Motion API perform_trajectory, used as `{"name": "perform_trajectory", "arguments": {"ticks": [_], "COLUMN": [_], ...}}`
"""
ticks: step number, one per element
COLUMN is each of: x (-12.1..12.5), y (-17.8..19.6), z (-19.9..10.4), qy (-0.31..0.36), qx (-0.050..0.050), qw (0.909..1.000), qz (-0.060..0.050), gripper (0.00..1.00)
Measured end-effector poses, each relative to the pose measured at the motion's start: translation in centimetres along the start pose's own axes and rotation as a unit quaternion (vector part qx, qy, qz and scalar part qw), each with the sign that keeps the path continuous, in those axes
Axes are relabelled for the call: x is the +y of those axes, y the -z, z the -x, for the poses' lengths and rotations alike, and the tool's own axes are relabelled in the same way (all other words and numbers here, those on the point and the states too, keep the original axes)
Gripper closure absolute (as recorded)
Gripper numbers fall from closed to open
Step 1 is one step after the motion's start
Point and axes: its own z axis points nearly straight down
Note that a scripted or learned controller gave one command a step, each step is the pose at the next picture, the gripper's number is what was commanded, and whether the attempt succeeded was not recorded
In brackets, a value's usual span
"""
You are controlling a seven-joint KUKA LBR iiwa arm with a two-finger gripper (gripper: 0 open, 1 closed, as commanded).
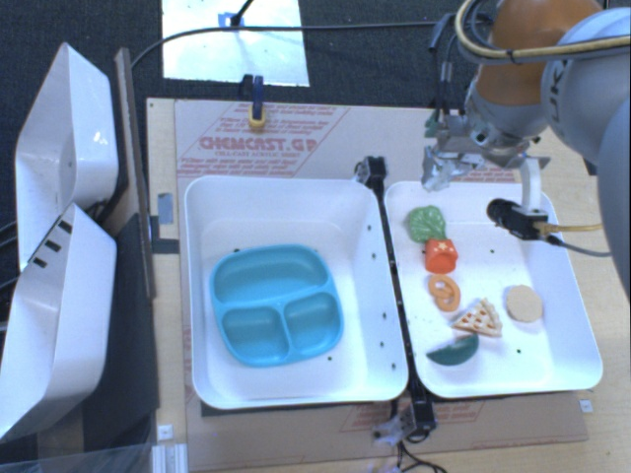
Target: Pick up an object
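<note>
My gripper [439, 173] hangs over the far left corner of the right bin [567, 294], just above and behind a green leafy piece [426, 223]. Nothing shows between its fingers. Below the green piece lie a red-orange block [441, 255], an orange pretzel-like ring [444, 291], a tan waffle wedge [480, 317], a round beige cookie [523, 304] and a dark teal slice [454, 351].
The left bin [212, 363] holds a blue divided plate [275, 302]. A black divider with a clip [373, 170] runs between the bins. A black cylinder with a cable [515, 216] juts over the right bin's far side. Spare white bins [59, 264] stand at far left.
</note>
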Motion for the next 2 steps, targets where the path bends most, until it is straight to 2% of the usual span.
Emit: {"name": "perform_trajectory", "arguments": {"ticks": [1,2], "x": [-0.1,-1.5], "y": [-0.5,0.2], "z": [-5.8,-10.9], "qy": [0.001,0.0], "qx": [0.0,0.0], "qw": [1.0,1.0], "qz": [0.001,0.001], "gripper": [1.0,1.0]}}
